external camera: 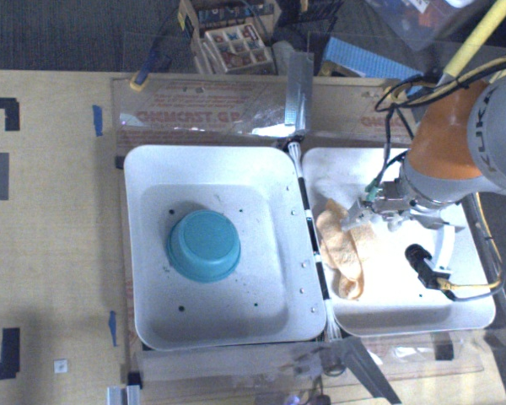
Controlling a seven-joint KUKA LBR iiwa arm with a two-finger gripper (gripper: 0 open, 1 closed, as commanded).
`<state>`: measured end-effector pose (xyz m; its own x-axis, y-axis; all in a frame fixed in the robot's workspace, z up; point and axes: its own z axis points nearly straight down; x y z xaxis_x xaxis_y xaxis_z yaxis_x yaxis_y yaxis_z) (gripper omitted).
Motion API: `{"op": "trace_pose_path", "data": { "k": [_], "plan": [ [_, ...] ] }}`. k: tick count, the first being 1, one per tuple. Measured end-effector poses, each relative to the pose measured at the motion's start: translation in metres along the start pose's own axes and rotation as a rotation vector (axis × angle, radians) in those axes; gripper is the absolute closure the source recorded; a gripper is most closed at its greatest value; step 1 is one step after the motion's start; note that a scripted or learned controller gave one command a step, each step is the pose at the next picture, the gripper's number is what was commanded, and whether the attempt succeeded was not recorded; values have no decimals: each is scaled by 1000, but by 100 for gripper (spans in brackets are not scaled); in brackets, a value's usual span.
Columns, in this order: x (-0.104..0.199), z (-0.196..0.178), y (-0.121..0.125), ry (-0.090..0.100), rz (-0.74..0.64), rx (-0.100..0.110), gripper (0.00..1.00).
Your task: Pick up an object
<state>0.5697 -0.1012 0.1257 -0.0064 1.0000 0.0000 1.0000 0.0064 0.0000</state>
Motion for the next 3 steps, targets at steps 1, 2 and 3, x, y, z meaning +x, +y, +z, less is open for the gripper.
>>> {"op": "trace_pose_path", "data": {
  "k": [1,2,3],
  "plan": [
    [-14,36,11,2,-35,-7,0],
    [-16,25,13,2,-29,-13,100],
    [-6,-95,86,-2,-301,-3,100]
  ]
}}
